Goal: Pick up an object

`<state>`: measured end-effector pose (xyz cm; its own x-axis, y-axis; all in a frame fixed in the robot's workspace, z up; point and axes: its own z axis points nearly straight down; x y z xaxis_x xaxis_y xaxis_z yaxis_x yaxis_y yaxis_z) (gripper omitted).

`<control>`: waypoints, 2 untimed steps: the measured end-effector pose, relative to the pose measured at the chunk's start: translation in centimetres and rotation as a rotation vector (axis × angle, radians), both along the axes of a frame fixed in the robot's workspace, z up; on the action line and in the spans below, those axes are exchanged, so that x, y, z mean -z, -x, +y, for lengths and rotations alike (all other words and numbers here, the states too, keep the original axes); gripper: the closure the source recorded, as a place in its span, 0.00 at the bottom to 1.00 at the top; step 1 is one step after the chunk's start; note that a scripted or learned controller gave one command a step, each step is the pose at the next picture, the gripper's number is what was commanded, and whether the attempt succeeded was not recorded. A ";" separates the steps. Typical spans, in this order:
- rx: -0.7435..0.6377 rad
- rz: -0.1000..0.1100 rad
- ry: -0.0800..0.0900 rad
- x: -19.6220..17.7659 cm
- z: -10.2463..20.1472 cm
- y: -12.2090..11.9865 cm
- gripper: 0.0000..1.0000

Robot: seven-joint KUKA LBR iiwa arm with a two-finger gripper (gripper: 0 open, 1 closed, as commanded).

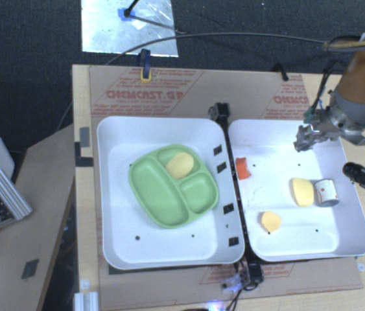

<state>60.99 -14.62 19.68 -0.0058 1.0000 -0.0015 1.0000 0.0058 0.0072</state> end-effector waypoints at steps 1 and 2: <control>0.000 0.002 -0.001 -2.1 0.0 -0.1 1.00; -0.004 0.006 -0.003 -1.4 5.6 0.5 1.00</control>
<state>60.46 -9.00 21.08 -0.0097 1.0000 0.0015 1.0000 0.0097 0.0008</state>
